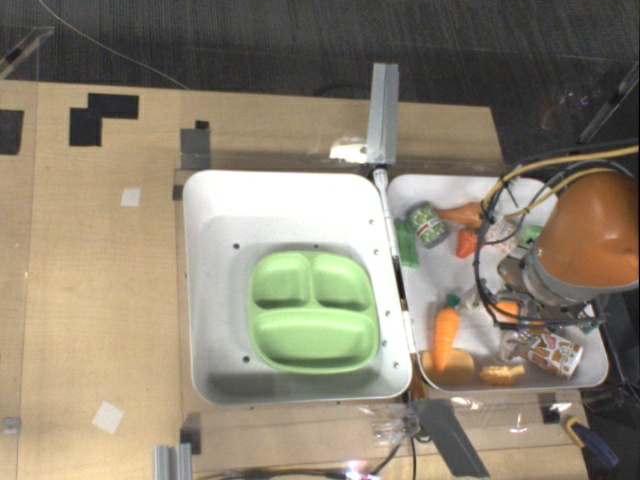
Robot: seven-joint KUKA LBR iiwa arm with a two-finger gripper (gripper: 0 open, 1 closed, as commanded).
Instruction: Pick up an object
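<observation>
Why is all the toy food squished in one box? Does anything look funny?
Slightly odd: the toy food, like the orange plastic carrot and the small printed carton, lies jumbled in the right white bin. The green divided plate sits tidy in the left white bin.

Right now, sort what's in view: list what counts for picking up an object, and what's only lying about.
For the job: arm; right bin items: carrot, green packet, printed carton, bread piece.

Lying about: green divided tray, left bin, cables.
</observation>
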